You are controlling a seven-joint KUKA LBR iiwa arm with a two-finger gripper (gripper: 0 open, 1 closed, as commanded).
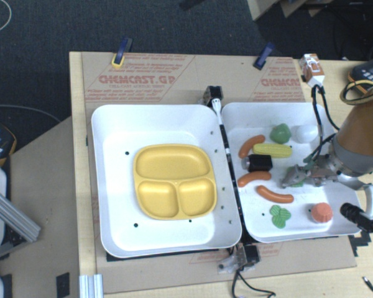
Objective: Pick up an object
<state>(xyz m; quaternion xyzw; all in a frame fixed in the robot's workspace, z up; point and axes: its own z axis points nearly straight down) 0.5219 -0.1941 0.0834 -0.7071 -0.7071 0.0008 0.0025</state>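
Observation:
The right bin [261, 113] holds several toy foods: a corn cob [272, 150], a green round vegetable [280, 133], a black block [260, 162], three sausages [251, 145] [253, 178] [275, 195], a green leafy piece [279, 215] and an orange-red fruit [322, 213]. My gripper [296, 176] hangs low over the bin's right half, right of the black block and just above the lowest sausage. Nothing shows between its fingers.
The left bin [112, 185] carries a yellow divided plate [173, 180]. A black clamp [213, 95] sits at the top between the bins. Cables [320, 120] run down the right side by the arm [360, 138].

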